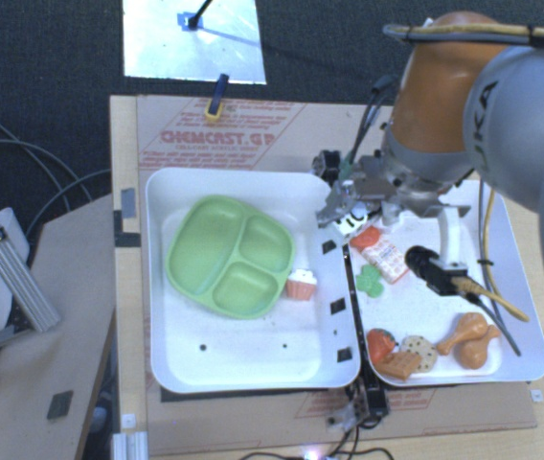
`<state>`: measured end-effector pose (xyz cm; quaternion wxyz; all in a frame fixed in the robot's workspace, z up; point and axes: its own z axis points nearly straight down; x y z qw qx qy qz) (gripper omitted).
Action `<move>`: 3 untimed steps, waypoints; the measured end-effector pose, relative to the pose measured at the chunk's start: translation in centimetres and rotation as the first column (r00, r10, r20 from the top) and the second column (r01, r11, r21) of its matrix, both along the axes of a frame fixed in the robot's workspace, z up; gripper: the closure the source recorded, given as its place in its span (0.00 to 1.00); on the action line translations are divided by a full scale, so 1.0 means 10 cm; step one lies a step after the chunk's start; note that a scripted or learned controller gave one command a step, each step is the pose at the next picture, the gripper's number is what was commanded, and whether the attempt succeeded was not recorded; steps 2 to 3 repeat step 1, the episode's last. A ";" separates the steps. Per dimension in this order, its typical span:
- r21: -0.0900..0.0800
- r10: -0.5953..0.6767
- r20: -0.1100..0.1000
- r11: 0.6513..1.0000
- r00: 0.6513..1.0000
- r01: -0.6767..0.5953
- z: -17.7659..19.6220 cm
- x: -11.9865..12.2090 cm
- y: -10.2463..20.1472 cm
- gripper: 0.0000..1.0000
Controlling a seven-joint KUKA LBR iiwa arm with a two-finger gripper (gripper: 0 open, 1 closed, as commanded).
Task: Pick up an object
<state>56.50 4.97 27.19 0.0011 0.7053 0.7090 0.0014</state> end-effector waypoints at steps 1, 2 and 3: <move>-0.001 -0.007 -0.007 1.000 1.000 0.007 -0.60 -0.08 -0.29 1.00; -0.001 -0.007 -0.007 1.000 1.000 0.007 -0.60 -0.08 -0.29 1.00; -0.001 -0.007 -0.007 1.000 1.000 0.007 -0.60 -0.08 -0.29 1.00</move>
